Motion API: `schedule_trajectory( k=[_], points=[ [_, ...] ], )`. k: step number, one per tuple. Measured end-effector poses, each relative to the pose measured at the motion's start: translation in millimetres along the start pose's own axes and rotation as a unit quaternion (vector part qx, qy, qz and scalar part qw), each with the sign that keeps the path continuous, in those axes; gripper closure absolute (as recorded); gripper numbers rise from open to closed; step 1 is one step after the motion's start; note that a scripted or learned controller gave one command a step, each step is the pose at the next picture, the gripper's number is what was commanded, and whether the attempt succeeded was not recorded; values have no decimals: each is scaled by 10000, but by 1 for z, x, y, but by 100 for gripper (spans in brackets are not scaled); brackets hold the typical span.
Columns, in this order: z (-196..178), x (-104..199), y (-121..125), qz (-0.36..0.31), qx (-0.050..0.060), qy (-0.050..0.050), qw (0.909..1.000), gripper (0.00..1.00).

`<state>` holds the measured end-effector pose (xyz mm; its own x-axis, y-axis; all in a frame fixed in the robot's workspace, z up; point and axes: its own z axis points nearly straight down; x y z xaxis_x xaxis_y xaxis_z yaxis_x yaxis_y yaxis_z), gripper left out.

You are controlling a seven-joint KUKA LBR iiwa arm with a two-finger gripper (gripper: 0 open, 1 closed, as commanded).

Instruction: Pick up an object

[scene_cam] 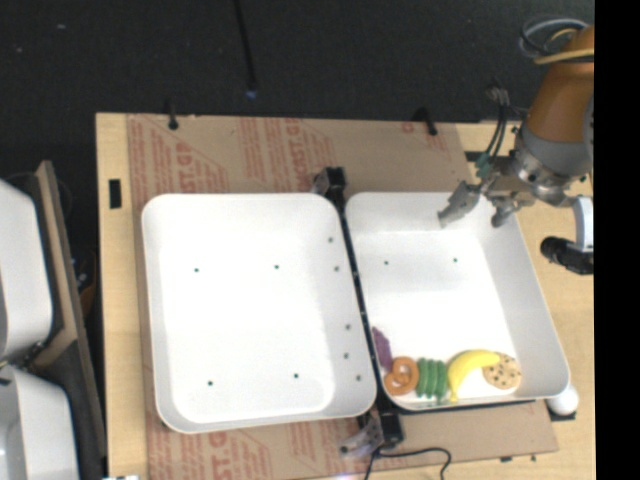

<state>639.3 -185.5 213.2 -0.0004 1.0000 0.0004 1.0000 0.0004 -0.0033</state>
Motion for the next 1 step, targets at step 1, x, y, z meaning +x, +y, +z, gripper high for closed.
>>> schedule_trajectory(
  k=[1],
  points=[
    [63, 1, -3, 4, 5, 0, 10000, 0]
  ],
)
